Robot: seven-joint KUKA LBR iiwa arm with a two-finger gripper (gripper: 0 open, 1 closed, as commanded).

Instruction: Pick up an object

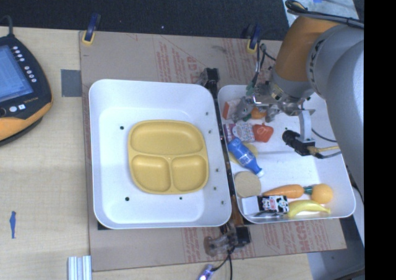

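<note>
The gripper point(257, 107) is down at the far end of the right bin point(337, 164); I can't tell if it grips anything. Just nearer than it lie a red toy point(264, 132) and blue bottle point(244, 156), so it should descend squarely over one item, clear of the neighbours.

We observe a yellow divided tray point(167, 155) in a white bin point(105, 155), a blue bottle point(243, 155), an orange carrot point(285, 191), and a yellow banana point(307, 210).
</note>
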